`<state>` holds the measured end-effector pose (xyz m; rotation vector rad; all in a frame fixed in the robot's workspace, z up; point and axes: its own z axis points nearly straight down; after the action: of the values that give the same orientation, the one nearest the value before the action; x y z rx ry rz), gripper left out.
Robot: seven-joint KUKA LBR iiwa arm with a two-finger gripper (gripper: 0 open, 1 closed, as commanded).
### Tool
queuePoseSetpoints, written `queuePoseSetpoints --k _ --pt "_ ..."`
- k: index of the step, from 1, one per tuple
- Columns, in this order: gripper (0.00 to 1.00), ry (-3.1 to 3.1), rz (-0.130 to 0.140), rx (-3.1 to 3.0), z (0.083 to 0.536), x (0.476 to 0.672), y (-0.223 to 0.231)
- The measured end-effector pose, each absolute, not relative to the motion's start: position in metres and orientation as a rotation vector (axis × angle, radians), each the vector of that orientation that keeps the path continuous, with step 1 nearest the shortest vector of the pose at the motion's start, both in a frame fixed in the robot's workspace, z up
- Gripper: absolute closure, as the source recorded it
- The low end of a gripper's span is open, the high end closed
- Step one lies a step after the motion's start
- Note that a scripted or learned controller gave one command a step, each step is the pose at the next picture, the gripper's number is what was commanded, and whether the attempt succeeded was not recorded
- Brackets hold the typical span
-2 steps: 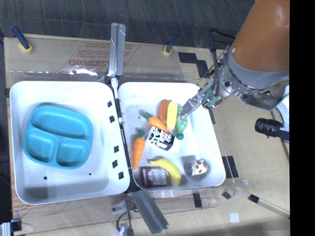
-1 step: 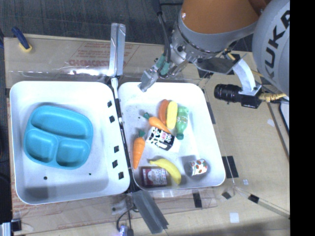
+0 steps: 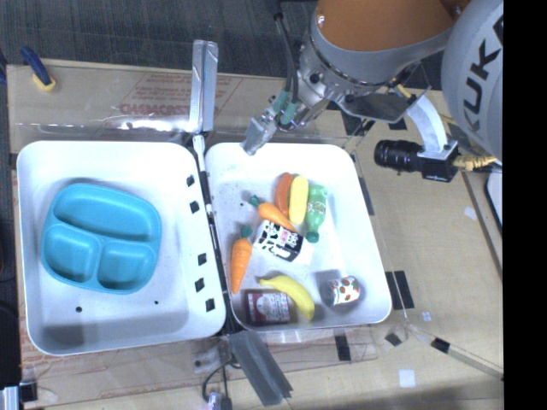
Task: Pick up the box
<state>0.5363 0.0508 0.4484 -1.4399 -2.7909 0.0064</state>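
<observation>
The box (image 3: 280,243) is small, white with black blotches, and lies in the middle of the right bin (image 3: 366,229). It rests among toy food, touching an orange carrot (image 3: 273,214) on its far side. My gripper (image 3: 257,134) hangs above the far left rim of the right bin, well up and to the left of the box. Nothing shows in it.
Around the box lie a second carrot (image 3: 240,263), a yellow and orange pair of vegetables (image 3: 293,196), a green bottle (image 3: 315,209), a banana (image 3: 292,292), a dark red jar (image 3: 267,307) and a small can (image 3: 341,290). The left bin (image 3: 34,229) holds a blue divided tray (image 3: 102,237).
</observation>
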Motion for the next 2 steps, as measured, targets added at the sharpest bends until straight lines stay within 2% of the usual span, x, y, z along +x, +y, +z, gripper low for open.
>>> queuePoseSetpoints --k 2 --pt "1.00 -2.803 0.011 -1.418 0.4653 0.5405 0.0546"
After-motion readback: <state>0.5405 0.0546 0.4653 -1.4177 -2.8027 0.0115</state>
